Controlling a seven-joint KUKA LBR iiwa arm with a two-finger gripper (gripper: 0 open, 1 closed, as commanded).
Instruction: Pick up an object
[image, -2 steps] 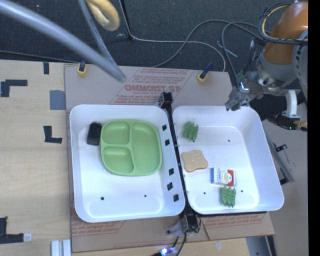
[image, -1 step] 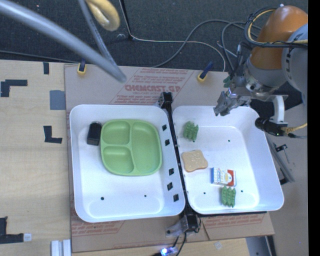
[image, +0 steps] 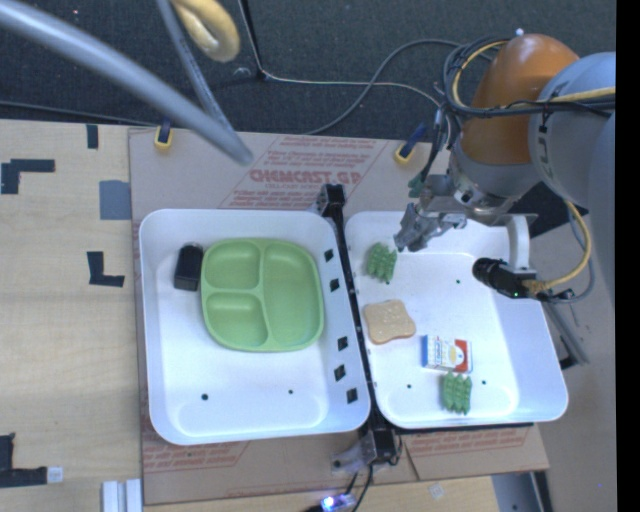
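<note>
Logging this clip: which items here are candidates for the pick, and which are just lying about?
Job items, right bin:
hand, poised by the upper green toy
toast slice
small carton
lower green toy

Lying about, left bin:
green divided plate
black block

Even, bright overhead light falls on the bench, washing the two white bins (image: 160, 330) nearly flat, with mild glare on their floors and only thin, soft shadows under the green tray (image: 263, 295) and the small items. The dark floor beyond the bench swallows detail. A grey bar (image: 120, 70) crossing the upper left is badly out of focus, likely because it sits close to the lens. The arm's orange band (image: 515, 95) shows a small highlight. The picture is slightly soft and grainy throughout.
</note>
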